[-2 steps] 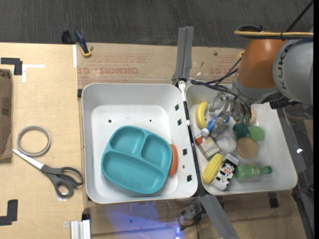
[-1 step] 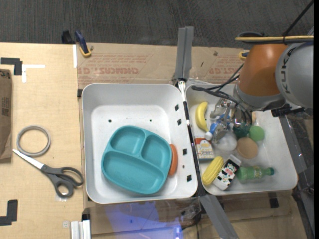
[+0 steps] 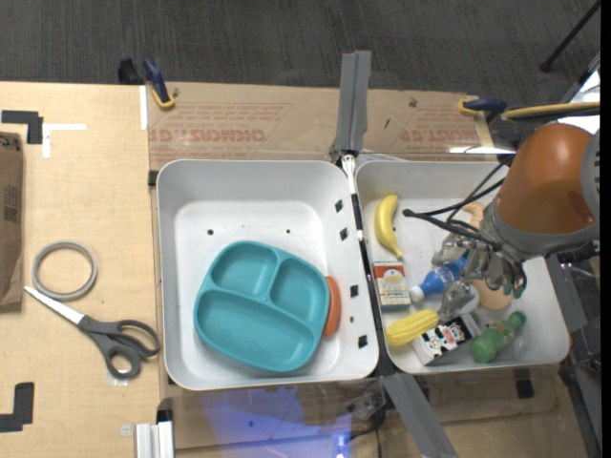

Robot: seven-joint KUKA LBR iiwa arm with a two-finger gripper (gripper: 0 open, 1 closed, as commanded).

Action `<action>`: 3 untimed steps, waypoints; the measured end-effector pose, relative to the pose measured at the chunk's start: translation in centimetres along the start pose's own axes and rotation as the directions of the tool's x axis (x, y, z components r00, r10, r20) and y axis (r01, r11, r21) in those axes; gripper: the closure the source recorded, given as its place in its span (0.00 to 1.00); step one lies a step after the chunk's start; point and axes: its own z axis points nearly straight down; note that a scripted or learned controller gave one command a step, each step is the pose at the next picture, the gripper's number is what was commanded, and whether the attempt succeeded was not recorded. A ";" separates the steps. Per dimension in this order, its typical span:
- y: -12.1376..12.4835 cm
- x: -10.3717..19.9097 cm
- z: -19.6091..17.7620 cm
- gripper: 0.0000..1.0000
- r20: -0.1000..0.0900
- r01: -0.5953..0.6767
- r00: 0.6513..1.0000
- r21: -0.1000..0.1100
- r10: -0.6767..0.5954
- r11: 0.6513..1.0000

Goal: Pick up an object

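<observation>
My gripper [image 3: 456, 277] hangs low in the middle of the right bin [image 3: 544, 356], below the orange band of the arm [image 3: 546, 191]. A small blue object [image 3: 436, 281] lies right against its left side, and a tan object [image 3: 494, 297] lies against its right side. Around it are a yellow banana [image 3: 386, 222], a small red and white carton [image 3: 389, 285], a yellow corn cob [image 3: 412, 327], a black and white item [image 3: 447, 338] and a green bottle [image 3: 495, 340]. Whether anything is gripped is hidden by the wrist.
The left bin [image 3: 181, 208] holds a teal divided plate [image 3: 263, 303] with an orange object [image 3: 332, 305] tucked at its right edge. Scissors [image 3: 105, 334] and a tape roll [image 3: 64, 268] lie on the bench at the left. Black cables [image 3: 449, 216] run from the arm over the right bin.
</observation>
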 end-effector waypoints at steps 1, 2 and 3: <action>0.1 -0.2 -1.0 1.00 0.004 0.003 1.000 0.001 -0.003 1.000; -0.7 -4.5 -13.3 1.00 -0.001 -0.169 0.986 0.000 0.169 0.986; -2.0 -11.7 -19.8 1.00 0.001 -0.317 0.948 0.000 0.317 0.948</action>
